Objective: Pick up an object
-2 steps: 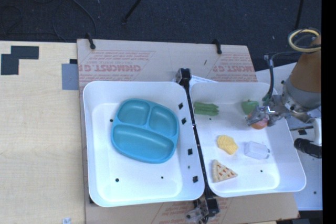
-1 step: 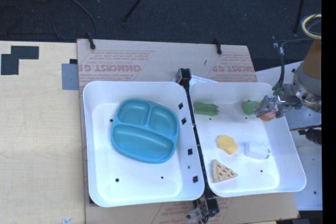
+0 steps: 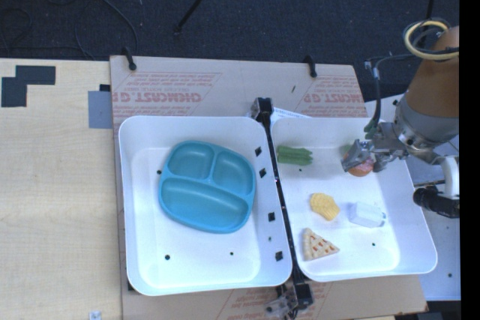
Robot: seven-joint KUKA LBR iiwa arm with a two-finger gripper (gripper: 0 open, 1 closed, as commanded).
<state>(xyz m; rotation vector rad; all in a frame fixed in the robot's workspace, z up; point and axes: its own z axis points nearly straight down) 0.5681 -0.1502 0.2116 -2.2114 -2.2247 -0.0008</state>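
My gripper (image 3: 358, 158) is low over the right bin (image 3: 420, 251), near its far right side. A small red-orange object (image 3: 362, 168) shows right under the gripper's tip, partly hidden by it; I cannot tell whether it is gripped or lies on the bin floor. Loose in the same bin are a green pod-like item (image 3: 293, 155) at the far left, a yellow lump (image 3: 324, 206) in the middle, a pale translucent piece (image 3: 367, 215) to its right and a tan triangular wedge (image 3: 319, 244) near the front.
The left bin (image 3: 142, 251) holds a blue divided plate (image 3: 208, 185). A black-clipped divider (image 3: 271, 191) runs between the two bins. The arm's orange band (image 3: 439, 86) rises at the right. Cardboard lies behind the bins.
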